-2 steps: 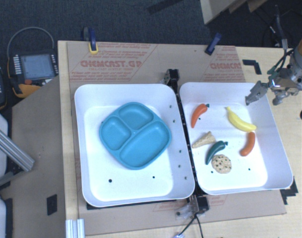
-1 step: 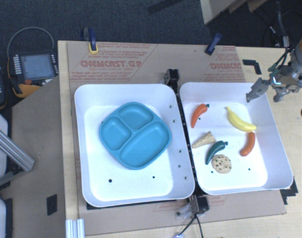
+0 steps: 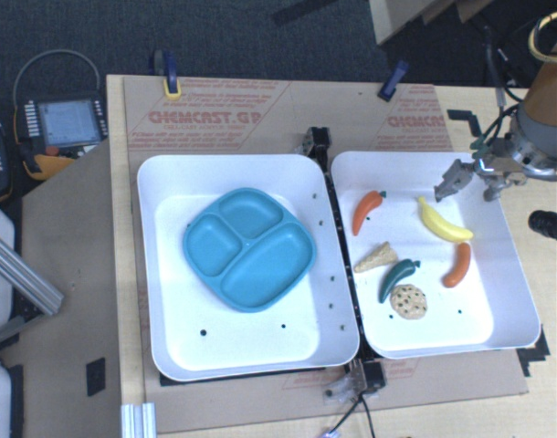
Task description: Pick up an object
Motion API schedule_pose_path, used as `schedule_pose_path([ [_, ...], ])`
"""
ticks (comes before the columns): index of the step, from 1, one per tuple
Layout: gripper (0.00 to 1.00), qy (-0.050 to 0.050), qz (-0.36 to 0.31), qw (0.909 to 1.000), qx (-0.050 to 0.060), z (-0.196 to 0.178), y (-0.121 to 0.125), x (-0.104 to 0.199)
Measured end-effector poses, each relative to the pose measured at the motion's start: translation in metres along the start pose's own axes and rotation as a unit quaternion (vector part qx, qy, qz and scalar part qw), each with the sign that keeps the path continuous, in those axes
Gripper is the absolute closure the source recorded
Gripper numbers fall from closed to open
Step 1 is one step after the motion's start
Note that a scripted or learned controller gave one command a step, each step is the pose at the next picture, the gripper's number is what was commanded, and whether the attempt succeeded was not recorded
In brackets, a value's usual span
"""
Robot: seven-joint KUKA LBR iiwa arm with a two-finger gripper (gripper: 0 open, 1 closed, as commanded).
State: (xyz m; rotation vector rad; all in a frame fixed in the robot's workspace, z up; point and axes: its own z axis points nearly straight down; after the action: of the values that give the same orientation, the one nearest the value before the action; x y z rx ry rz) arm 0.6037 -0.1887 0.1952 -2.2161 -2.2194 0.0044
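No object is yet grasped: the gripper (image 3: 473, 179), fingers spread and empty, is poised just beyond the banana (image 3: 443, 222), which remains to be lifted.

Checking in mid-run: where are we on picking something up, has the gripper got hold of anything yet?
Nothing is picked yet. The gripper hangs open over the right bin's far edge, holding nothing. The banana sits nearest it; the carrot, sausage, wedge, green pepper and cookie all rest in that bin. Still left: descend, close on one, lift.
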Motion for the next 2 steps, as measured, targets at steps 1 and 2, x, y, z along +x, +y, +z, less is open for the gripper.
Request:
schedule_pose_path([
  [1, 0.00, 0.000, 0.001, 1.0000, -0.001, 0.043, -0.003, -0.004],
  [2, 0.00, 0.000, 0.001, 1.0000, 0.001, 0.106, -0.010, -0.003],
])
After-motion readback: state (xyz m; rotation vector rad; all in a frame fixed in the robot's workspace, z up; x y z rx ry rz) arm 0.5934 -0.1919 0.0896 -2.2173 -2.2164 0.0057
